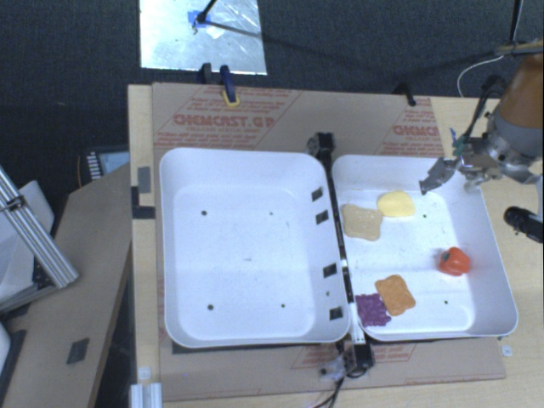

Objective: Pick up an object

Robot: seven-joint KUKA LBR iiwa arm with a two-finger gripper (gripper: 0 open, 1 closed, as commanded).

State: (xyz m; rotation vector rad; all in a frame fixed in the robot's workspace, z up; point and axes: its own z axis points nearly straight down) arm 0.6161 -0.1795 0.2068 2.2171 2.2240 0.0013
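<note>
The right bin (489, 253) holds several small objects. A pale yellow round piece (396, 204) lies near its back, with a beige bread-like slice (361, 223) just left of it. A red and orange pepper-like toy (454, 262) sits by the right wall. At the front lie an orange cracker-like piece (395, 294) and a purple piece (372, 309) touching it. My gripper (433, 179) hangs over the bin's back right part, above and right of the yellow piece, with nothing visibly between its fingers.
The left bin (174, 228) stands beside the right one, joined by a black hinge strip (333, 228). Both rest on a cardboard sheet (280, 117). A metal plate (202, 24) lies behind. Cables (484, 66) hang near the arm at the right.
</note>
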